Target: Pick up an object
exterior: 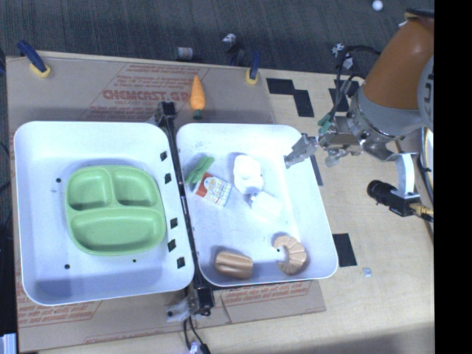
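My gripper (297,152) hangs over the upper right rim of the right bin (318,220), reaching in from the right, with nothing seen in it. Inside that bin, a white rounded object (247,172) lies left of the gripper, with a pale clear piece (266,203) just below it. Further left are a green pod-like thing (199,169) and a red and white packet (214,190). A brown roll (233,263) and a croissant (290,254) rest near the bin's front edge.
The left bin (33,271) holds a green divided plate (114,209). An orange carrot (197,93) lies on the cardboard behind the bins. A black divider (177,198) runs between the two bins. Blue clamps (33,57) pin the cardboard at the back.
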`<state>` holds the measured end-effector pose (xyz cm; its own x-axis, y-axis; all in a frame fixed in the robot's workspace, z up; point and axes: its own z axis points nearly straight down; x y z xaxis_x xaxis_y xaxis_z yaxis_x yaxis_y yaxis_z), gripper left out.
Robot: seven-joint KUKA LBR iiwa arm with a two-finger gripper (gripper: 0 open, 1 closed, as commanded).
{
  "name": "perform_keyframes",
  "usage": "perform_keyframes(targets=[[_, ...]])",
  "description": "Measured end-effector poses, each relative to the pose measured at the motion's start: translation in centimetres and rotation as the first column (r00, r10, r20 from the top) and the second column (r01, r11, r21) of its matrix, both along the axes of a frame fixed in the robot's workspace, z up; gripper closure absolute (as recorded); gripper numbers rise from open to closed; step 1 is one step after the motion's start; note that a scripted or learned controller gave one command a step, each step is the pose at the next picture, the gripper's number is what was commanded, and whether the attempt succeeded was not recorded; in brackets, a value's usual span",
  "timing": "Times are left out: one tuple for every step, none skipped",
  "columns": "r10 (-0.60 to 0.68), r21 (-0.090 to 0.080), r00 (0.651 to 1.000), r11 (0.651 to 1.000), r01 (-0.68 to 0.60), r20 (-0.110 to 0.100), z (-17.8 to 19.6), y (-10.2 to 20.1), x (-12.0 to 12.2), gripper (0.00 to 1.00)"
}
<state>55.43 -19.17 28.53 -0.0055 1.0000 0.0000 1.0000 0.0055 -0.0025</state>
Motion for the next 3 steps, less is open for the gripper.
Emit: perform_keyframes(targets=[[0.001,0.0,1.0,1.0,-0.001,0.006,-19.0,4.6,0.9,0.0],[0.006,-0.001,1.0,1.0,-0.006,0.002,-18.1,4.6,0.8,1.0],[-0.002,0.0,1.0,1.0,0.002,0.002,-12.7,1.4,-3.6,1.0]])
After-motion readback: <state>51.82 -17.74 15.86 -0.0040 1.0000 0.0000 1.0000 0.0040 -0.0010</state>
